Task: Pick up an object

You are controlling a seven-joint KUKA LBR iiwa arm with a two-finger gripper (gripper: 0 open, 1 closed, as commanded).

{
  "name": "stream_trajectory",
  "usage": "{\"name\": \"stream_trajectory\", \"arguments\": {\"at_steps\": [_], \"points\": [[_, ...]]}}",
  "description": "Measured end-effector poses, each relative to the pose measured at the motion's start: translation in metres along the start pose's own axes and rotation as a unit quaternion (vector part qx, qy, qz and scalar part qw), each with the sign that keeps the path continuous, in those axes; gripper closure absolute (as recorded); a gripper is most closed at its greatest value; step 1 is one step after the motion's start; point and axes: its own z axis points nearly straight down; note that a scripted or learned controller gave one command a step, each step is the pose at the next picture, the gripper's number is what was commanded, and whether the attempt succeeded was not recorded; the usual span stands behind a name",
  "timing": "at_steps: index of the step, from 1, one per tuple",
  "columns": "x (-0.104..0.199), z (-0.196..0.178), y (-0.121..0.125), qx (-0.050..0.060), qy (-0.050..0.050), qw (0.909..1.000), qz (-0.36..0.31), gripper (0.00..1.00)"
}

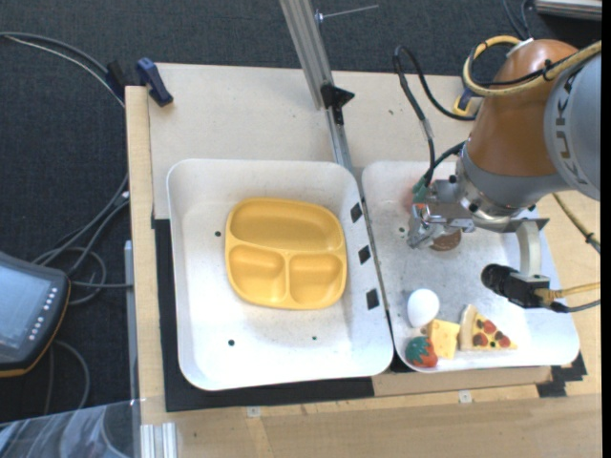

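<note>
"Well, what worries you here?"

"The gripper (pixel 423 232) hangs low over the right bin (pixel 449 280), just beside a small brown round thing (pixel 447 241), which I take to be its target. From above, the wrist covers most of it, so I cannot tell whether the gripper is open or closed, or whether it holds anything."

"So it may simply miss?"

"That's my first fear. The brown thing looks to sit off to one side of the gripper rather than squarely beneath it. A close from there could pinch only its edge, and a round piece would likely squirt away across the bin floor."

"What about the other items?"

"The white egg (pixel 423 305), the cheese wedge (pixel 443 337), the pizza slice (pixel 485 332) and a red and green piece (pixel 420 351) are bunched at the bin's near edge, apart from the gripper. They seem safe unless the brown thing rolls into them."

"And the left bin (pixel 205 284)?"

"It carries a yellow divided plate (pixel 284 253), well apart from all this, so there's no risk there."

"Anything else?"

"Pressing too low. If the arm drives into the bin floor, it could shove the bin along the bench or jam before closing. A lift with nothing caught is the likeliest failure, I'd judge."
</note>
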Motion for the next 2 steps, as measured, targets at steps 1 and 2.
{"name": "stream_trajectory", "arguments": {"at_steps": [1, 2], "points": [[0.049, 0.006, -0.01, 0.001, 0.0, 1.0, 0.001, 1.0], [0.109, -0.001, -0.021, -0.001, 0.0, 1.0, -0.001, 1.0]]}}
